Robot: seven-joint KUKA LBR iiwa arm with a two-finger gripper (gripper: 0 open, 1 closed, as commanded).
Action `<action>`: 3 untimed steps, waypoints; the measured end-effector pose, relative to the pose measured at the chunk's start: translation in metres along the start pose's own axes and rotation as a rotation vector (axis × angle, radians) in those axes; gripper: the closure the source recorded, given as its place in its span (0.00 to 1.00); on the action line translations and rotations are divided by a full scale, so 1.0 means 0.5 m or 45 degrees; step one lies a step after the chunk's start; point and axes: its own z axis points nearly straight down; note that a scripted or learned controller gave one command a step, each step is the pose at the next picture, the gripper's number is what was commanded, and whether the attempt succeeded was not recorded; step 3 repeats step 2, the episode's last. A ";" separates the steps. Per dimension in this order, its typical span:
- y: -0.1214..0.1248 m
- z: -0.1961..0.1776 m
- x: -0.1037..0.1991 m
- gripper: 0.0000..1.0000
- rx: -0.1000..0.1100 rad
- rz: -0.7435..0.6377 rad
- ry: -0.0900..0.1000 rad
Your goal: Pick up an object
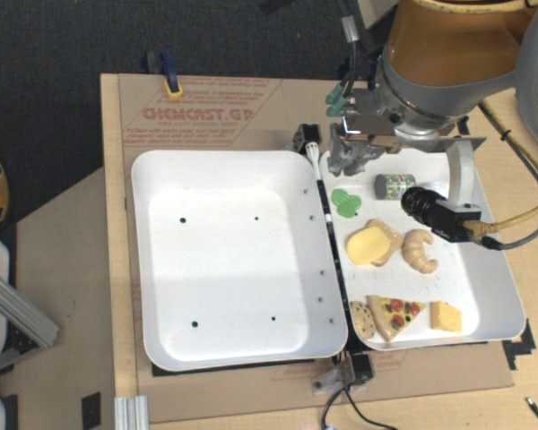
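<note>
The right bin (pixel 484 325) holds several toy foods. A green leafy piece (pixel 346 202) lies near its far left corner, and a small green-labelled can (pixel 394 185) lies on its side to the right of it. In the middle are a yellow round piece (pixel 368 245) and a croissant (pixel 419 249). Along the near side sit a pizza slice (pixel 396 313), a dotted cracker (pixel 361 319) and a cheese wedge (pixel 446 316). My gripper (pixel 345 157) hangs over the far left corner of this bin, just above the green piece. I see nothing held in it.
The left bin (pixel 152 240) lies beside the right one, their rims meeting along a black divider (pixel 327 231). A black cylinder on the arm (pixel 430 209) reaches over the right bin. A blue and yellow clamp (pixel 169 72) sits at the board's far edge.
</note>
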 end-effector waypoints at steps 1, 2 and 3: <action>-0.096 -0.300 0.081 1.00 0.000 0.000 0.005; -0.103 0.022 0.132 1.00 0.048 0.009 -0.011; -0.103 0.022 0.132 1.00 0.048 0.009 -0.011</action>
